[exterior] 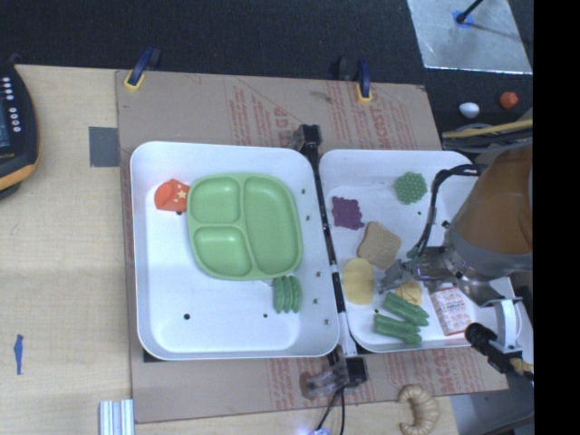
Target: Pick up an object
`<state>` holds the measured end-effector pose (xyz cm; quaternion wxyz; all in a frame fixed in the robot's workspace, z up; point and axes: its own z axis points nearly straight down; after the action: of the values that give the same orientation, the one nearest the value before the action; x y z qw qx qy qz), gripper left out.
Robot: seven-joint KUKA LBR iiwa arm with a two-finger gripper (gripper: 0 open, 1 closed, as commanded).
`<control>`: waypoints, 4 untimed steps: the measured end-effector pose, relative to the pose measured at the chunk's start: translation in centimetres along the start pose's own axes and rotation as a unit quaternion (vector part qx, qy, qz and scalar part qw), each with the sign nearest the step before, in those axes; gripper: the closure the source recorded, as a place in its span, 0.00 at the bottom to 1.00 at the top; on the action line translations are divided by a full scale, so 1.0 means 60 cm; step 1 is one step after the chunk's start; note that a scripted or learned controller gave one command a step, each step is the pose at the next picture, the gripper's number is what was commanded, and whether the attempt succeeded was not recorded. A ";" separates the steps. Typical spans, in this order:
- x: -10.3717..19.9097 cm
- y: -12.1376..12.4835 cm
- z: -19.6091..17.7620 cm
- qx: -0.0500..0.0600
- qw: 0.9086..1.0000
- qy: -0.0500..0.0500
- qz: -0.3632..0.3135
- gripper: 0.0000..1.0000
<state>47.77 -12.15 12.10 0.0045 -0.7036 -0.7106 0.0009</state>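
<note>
My gripper [399, 276] is low in the right bin [362, 166], at the end of the grey arm with the orange band [497, 211] that comes in from the right. It hangs over the gap between a tan bread slice [379, 241], a yellow oval piece [357, 281] and a small yellow wedge [410, 293]. Two green bean pods [400, 319] lie just in front of it. A red-and-white packet [450, 308] lies under the wrist. A purple piece [347, 212] and a round green piece [410, 187] rest further back.
The left bin [159, 315] holds a green divided plate [245, 225], a red piece [170, 195] at its back left and a green pod [286, 294] by the plate's front right. A ridge [323, 243] separates the bins. A tan curled object [419, 409] lies on the bench in front.
</note>
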 end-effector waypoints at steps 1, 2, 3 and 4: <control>-0.008 0.002 -0.016 -0.001 1.000 -0.002 0.001 1.00; -0.008 0.002 -0.016 -0.001 1.000 -0.002 0.001 0.00; 0.015 -0.001 0.047 -0.005 1.000 -0.005 0.003 0.00; 0.016 -0.003 0.031 -0.002 1.000 -0.003 0.002 1.00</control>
<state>47.58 -11.17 10.27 0.0013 -0.7048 -0.7094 0.0014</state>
